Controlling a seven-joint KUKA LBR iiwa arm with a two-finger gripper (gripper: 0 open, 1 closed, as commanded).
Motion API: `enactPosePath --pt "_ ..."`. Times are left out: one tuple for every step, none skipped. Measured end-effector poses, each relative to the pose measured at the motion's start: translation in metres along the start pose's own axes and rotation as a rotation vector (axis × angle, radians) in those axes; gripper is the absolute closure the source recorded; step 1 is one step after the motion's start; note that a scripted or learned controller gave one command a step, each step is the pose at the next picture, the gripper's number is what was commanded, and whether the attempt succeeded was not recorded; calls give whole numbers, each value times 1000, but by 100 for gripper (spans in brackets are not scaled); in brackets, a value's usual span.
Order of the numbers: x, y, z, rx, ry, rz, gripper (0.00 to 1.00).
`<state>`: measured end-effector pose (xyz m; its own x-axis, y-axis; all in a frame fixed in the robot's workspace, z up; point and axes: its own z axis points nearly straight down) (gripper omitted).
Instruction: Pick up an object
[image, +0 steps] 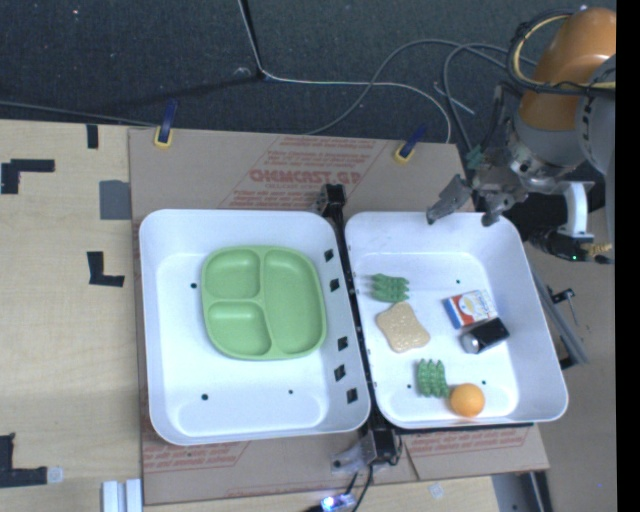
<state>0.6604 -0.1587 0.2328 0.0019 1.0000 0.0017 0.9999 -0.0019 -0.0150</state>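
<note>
Two shallow white bins sit side by side on a table (60, 300) covered partly by a sheet of brown cardboard (290, 170). The left bin (170, 400) holds one thing: a light green plate (265, 302) divided into three compartments, lying flat near the middle of the bin.

The right bin (530, 300) holds six small things. Two are green leafy toy pieces: one (389, 288) in the bin's upper left part, the other (431, 378) near its lower edge. Just beside that lower one, to its right, is one orange ball (466, 400). One tan, bread-like slice (402, 326) lies between the two green pieces. To the right of it is one small blue, white and red box (468, 307), and touching the box's lower right is one small black block (485, 335).

The arm (570, 70), grey with an orange band, enters at the upper right of the frame. Its hand (462, 212) hangs over the upper rim of the right bin, its two fingers spread apart and pinching nothing, well apart from all six things below.
</note>
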Motion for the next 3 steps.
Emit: enactPosePath --pt "0 2 -9 -14 -2 -3 0" --pt "3 3 56 -8 -2 -3 0" --pt "5 -1 121 -8 -3 -3 0"
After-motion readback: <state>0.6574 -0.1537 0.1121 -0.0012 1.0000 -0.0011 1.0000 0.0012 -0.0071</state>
